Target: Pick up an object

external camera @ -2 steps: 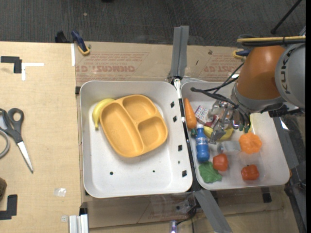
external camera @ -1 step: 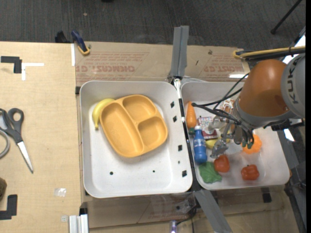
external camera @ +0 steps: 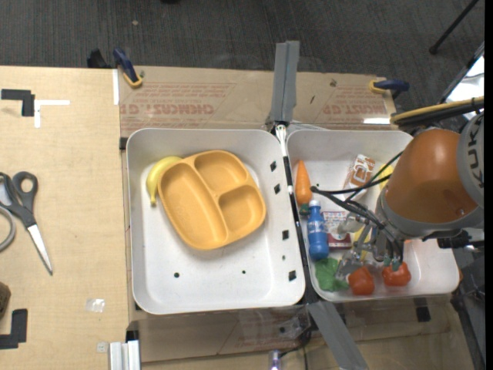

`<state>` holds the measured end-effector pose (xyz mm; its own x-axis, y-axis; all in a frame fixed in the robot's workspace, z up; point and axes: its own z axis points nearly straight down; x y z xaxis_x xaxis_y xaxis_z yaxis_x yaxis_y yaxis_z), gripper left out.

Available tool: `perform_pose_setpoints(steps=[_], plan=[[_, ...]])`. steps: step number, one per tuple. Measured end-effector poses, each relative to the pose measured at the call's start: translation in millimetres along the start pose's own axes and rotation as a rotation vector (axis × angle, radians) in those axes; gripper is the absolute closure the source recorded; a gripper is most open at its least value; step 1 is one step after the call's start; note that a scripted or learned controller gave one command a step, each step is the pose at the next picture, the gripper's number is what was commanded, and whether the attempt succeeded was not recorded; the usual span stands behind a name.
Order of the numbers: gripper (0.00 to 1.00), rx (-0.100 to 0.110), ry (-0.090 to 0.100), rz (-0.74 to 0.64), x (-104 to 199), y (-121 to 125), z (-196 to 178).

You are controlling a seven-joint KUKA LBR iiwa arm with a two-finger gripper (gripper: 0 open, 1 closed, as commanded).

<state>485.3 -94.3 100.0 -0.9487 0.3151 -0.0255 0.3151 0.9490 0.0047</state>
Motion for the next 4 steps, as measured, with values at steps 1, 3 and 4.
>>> perform_pose_setpoints(steps=[1,3,4], plan=[[0.00,0.005,0.020,0.018,-116.6,-16.1,-49.9],[1.00,0.007,0.018,0.187,-94.8,-84.9,-0.5],[1.00,0.001,0.020,-0.309,-98.0,-101.2,8.6]])
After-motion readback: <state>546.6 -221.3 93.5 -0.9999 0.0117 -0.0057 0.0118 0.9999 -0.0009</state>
